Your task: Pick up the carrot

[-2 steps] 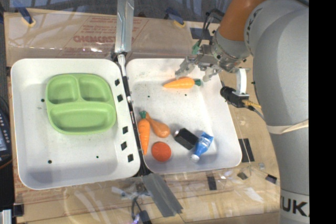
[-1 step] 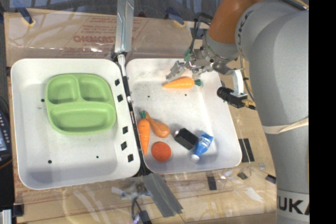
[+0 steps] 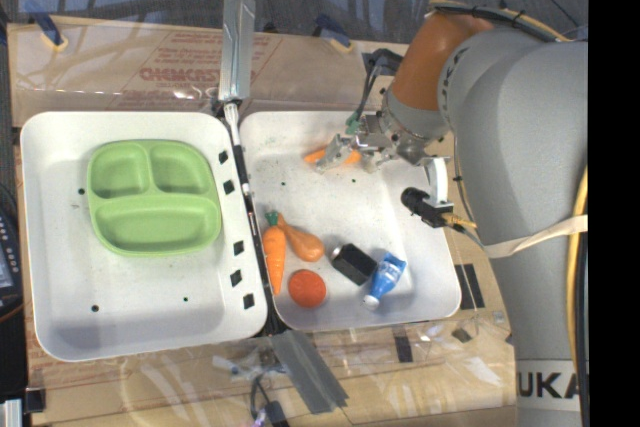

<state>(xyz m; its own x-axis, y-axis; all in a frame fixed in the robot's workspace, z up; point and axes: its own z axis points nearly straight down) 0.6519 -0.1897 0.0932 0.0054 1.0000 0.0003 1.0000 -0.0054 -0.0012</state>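
Pincer (image 3: 346,151): low over the far part of the right bin (image 3: 440,300), on the grey arm (image 3: 520,145) with its orange band. Its opening is too small and cluttered to read, so it cannot be told how wide it stands or whether it has hold of anything. A small orange piece (image 3: 318,155) lies right at its tip, touching or just beside it; which one cannot be told.

Item 1, carrot (image 3: 273,260): long, orange, green tuft at its far end. Lies well apart from the pincer, down and to the left of it in the view, lengthwise along the bin's left wall, touching or nearly touching that wall. Probably a light, stiff, smooth toy, likely to slip or roll under a poor grip. Best hold, by judgement: across the thick upper body, jaws set crosswise to its length. The wall crowds one side and leaves little room there.

Item 2, pear-shaped orange fruit (image 3: 303,242): just beside the carrot, on the pincer's side of it.

Item 3, round red-orange fruit (image 3: 307,288): beyond the carrot's tip, farther from the pincer.

Item 4, black block (image 3: 352,263) and blue-and-white bottle (image 3: 385,278): below the pincer, near each other.

Item 5, green divided plate (image 3: 155,195): left bin (image 3: 50,315), farthest from the pincer.
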